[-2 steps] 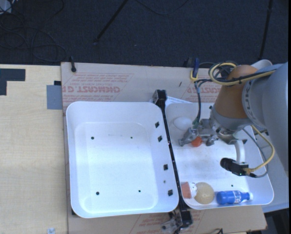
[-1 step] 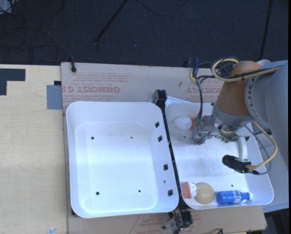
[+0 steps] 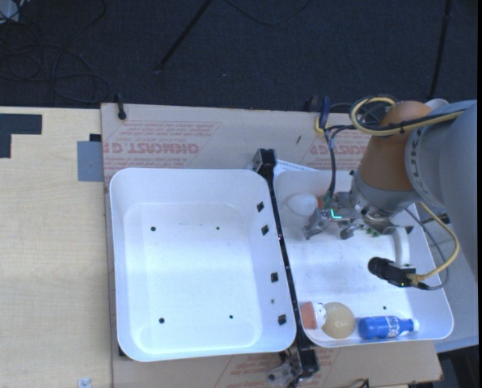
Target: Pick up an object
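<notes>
My gripper [image 3: 331,231] hangs low over the upper part of the right bin [image 3: 435,297]. It stands open, and only bare bin floor shows between its fingers. A white rounded object [image 3: 302,204] lies just up and left of it, near the bin's far left corner and apart from the fingers. At the bin's front edge lie a tan ball [image 3: 337,321] with a small orange piece [image 3: 309,314] against its left side, and a blue bottle [image 3: 386,326] on its side to the right.
The left bin [image 3: 124,241] sits beside the right one, with a black clip strip [image 3: 277,249] along their shared edge. Both bins rest on cardboard [image 3: 184,140]. The arm and its yellow cable cover the right bin's upper right.
</notes>
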Action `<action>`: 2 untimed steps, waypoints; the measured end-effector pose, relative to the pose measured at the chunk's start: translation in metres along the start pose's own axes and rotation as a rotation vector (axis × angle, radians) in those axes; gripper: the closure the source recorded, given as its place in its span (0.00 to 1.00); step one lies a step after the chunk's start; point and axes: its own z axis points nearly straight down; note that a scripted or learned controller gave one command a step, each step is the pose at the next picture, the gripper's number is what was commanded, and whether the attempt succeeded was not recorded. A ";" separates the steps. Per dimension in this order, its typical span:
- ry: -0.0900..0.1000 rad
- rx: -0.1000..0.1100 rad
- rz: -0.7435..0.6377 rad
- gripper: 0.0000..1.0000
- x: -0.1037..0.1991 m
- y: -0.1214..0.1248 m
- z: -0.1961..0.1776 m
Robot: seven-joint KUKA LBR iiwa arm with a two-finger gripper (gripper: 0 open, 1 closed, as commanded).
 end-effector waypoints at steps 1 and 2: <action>-0.002 -0.015 -0.007 0.00 0.021 0.044 -0.101; -0.001 0.004 -0.002 0.00 -0.007 0.039 -0.017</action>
